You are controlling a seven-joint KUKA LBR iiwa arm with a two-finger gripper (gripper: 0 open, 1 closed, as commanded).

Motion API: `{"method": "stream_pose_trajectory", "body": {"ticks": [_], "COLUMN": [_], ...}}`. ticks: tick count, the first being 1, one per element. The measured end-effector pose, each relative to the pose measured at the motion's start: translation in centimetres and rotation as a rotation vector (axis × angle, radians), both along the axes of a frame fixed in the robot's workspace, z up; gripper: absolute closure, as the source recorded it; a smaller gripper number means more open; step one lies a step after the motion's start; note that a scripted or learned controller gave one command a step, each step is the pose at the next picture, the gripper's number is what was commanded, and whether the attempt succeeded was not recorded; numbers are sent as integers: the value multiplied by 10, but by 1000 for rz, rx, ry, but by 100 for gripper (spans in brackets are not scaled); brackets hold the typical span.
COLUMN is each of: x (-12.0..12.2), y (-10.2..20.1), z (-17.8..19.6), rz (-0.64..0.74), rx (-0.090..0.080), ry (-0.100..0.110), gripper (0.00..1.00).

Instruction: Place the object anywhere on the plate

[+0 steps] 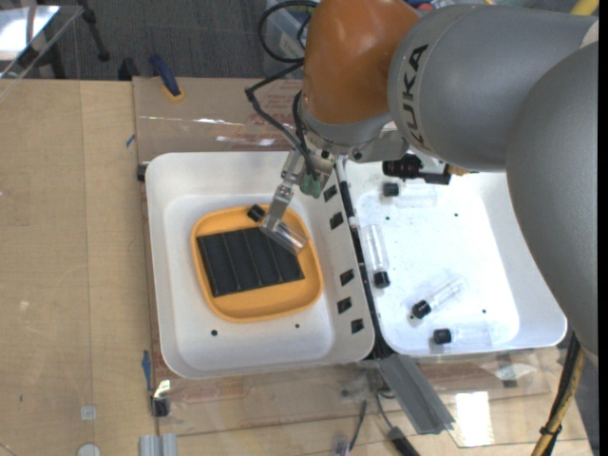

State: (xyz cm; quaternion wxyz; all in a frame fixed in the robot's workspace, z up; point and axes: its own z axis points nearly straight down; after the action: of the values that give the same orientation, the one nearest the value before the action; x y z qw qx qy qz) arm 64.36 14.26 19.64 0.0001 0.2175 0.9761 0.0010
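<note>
Fingers (281, 202) of the gripper (276, 222) look pinched on a clear black-capped vial (293, 238), held low over the orange plate's (217, 308) back edge above its black ribbed mat (252, 262), probably so a release drops it on the plate.

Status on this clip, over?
Gripper low over orange square plate, grip unclear. Black ridged pad on plate. Clear tubes in right bin.
</note>
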Motion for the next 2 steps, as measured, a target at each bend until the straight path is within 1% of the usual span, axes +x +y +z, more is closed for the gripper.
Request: {"method": "stream_pose_trajectory", "body": {"ticks": [1,2], "x": [13,10], "y": [-12,-65], "z": [-7,11], "rz": [41,71], "rx": [0,-1], "ry": [-5,-3], "gripper": [0,0]}}
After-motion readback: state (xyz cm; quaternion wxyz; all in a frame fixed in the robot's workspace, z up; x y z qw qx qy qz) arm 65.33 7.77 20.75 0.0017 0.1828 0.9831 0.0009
